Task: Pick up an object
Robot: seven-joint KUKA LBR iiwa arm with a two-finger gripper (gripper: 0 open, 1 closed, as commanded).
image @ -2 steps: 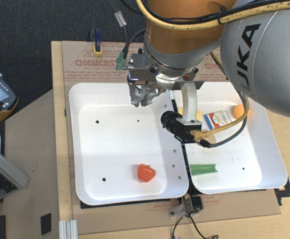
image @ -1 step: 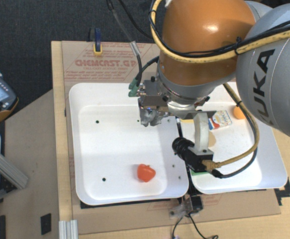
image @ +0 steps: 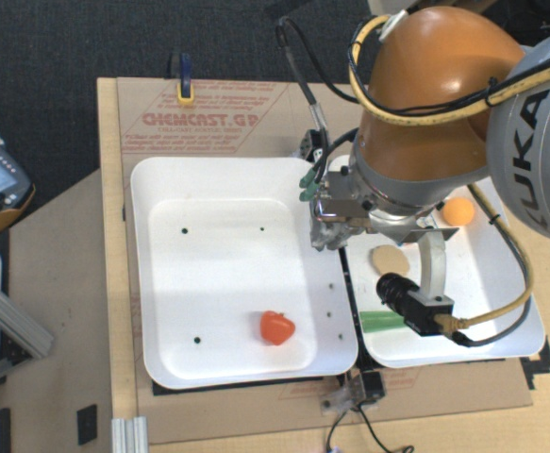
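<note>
Claw (image: pixel 329 232) at the bins' divide; cannot tell its grip. Tan piece (image: pixel 388 258) lies just beside claw; red object (image: pixel 276 328) farther off.

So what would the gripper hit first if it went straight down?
Likely the left bin's right rim, beside the seam, not any object; the gripper is largely under the wrist, so depth is unclear. The red object lies well aside.

toy tomato (image: pixel 276 328) in left bin (image: pixel 208 253), ball (image: pixel 458 211) in right bin (image: pixel 510 340)
</note>
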